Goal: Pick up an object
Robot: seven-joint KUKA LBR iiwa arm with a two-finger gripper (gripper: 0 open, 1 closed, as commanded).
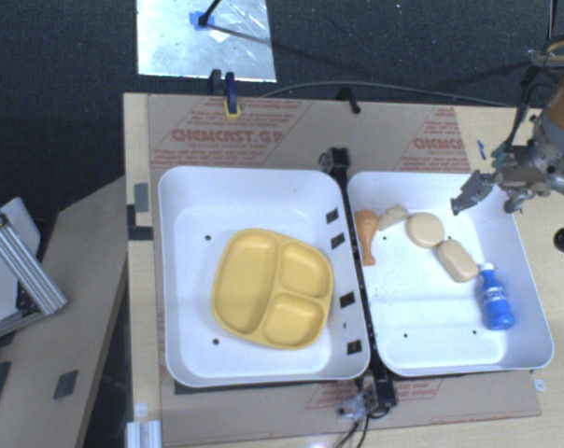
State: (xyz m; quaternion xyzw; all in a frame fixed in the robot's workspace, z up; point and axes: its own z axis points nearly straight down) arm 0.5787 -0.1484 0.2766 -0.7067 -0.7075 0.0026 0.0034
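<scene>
A pale wooden tabletop [95, 250] over a dark carpeted floor [58, 63] is seen to carry two shallow white bins: the left bin [184, 203] holds a yellow compartmented plastic tray [273, 287], while the right bin [529, 339] holds an orange carrot-shaped toy [366, 235], beige rounded pieces [426, 229] and a small blue bottle [495, 301]. At the right edge the grey arm is cut off, and its tool [493, 195] is seen above the right bin's far corner with fingers spread and nothing between them.
</scene>
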